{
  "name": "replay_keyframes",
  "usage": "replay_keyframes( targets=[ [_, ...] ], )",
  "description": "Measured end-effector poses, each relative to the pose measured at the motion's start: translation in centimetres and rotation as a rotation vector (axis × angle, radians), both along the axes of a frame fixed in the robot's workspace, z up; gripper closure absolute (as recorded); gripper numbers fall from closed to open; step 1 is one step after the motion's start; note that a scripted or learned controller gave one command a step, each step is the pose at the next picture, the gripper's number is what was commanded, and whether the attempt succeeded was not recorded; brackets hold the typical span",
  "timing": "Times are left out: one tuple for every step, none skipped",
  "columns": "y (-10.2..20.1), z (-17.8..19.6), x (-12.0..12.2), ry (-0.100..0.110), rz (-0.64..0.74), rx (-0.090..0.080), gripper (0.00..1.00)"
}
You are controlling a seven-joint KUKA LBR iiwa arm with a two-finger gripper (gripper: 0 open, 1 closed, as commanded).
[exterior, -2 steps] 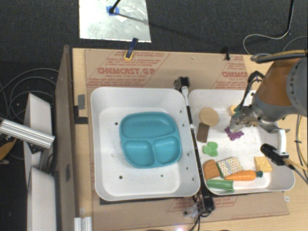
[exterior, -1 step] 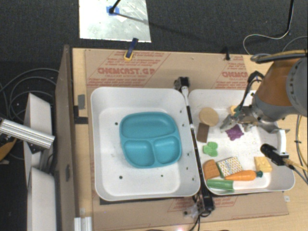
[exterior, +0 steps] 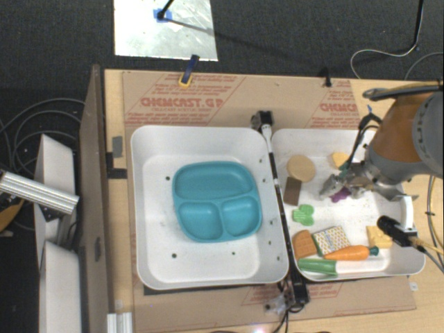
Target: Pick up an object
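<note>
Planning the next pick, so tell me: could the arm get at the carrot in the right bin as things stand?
Probably yes. The carrot lies on top near the front wall of the right bin, with nothing over it. A checkered block and a green piece crowd its sides, so the gripper would have little room.

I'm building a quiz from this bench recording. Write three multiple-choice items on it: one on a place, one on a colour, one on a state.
1. Where does the divided tray lie?
A. left bin
B. right bin
C. on the cardboard

2. What colour is that tray?
A. red
B. yellow
C. blue

3. Where is the gripper?
A. over the left bin
B. low in the right bin
C. above the cardboard

Key: 1 A, it sits mid-bin. 2 C, plainly blue. 3 B, it is down beside a purple piece.
</note>
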State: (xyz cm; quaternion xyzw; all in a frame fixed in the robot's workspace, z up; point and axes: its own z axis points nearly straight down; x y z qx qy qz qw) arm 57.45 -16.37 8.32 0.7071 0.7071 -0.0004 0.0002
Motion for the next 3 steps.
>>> replay_keyframes(
  targets=[
    [0.1, 1.2, 0.2, -0.005, 0.001, 0.001, 1.0],
    [0.1, 1.2, 0.2, -0.004, 0.001, 0.001, 0.0],
    [1.8, 0.2, 5.5, -0.007, 0.008, 0.001, 0.0]
  ],
)
